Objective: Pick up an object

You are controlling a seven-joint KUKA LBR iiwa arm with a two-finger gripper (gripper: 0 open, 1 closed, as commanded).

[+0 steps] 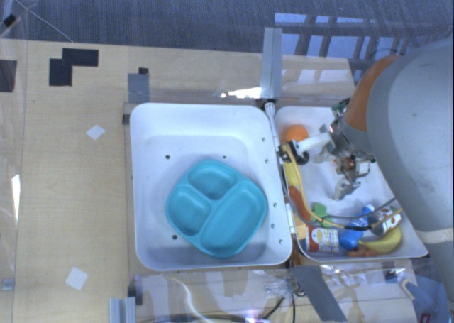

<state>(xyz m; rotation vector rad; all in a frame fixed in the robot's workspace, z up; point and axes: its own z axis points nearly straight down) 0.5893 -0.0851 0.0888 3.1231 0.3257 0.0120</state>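
Observation:
My gripper [347, 185] hangs low inside the right bin [408, 240], over bare white floor near its middle. The grey arm with its orange band [365, 101] covers the bin's far right part. An orange ball [296, 133] lies at the bin's back left. A long yellow piece [293, 179] runs along the left wall, with an orange carrot-like piece [302, 209] and a small green piece [319, 209] beside it. Along the front wall lie a small bottle [323, 241], a blue piece [348, 241] and a banana [381, 241]. Nothing shows in the gripper.
The left bin [149, 172] holds a blue divided plate [216, 206] toward its front right. A raised wall [278, 172] separates the two bins. A metal post [272, 62] stands behind them. Black tape marks [71, 64] sit on the wooden bench at the back left.

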